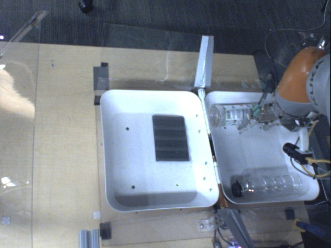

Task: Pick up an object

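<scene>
Clear bottle (227,114) lies just beside fingers (252,119).

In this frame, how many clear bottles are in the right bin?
2. One bottle lies along the far edge of the right bin, by the end effector. The other bottle lies along the near edge. The arm may hide more.

Arm (305,84) low at right edge

Clear plastic bottle (231,114), lay on its side at right bin's far-left corner. Second clear bottle (269,185), dark-capped, lay sideways along near wall.
</scene>
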`<action>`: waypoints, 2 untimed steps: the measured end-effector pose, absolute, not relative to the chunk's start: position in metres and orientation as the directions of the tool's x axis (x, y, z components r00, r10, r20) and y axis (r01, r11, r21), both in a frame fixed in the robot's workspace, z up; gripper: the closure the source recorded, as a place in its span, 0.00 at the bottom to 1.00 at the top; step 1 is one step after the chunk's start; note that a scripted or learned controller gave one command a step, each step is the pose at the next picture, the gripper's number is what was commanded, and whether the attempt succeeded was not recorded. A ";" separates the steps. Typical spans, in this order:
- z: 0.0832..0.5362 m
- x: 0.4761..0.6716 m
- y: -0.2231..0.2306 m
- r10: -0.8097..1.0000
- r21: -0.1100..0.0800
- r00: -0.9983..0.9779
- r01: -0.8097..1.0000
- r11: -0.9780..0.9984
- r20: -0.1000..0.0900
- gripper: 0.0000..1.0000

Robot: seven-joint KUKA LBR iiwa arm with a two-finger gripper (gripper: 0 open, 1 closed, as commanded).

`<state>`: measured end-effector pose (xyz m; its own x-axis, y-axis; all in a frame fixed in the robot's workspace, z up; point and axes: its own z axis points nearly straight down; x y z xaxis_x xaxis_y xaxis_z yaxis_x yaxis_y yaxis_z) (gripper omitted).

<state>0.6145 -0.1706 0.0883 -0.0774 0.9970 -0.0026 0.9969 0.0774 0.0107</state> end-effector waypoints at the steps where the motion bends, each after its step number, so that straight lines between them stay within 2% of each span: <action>1: 0.085 0.648 -0.186 0.918 -0.074 -0.397 0.915 0.397 0.020 0.00; 2: 0.097 0.646 -0.198 0.921 -0.079 -0.389 0.918 0.388 0.004 1.00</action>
<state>0.6462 -0.1978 0.0973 -0.3890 0.9212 0.0043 0.9182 0.3880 -0.0793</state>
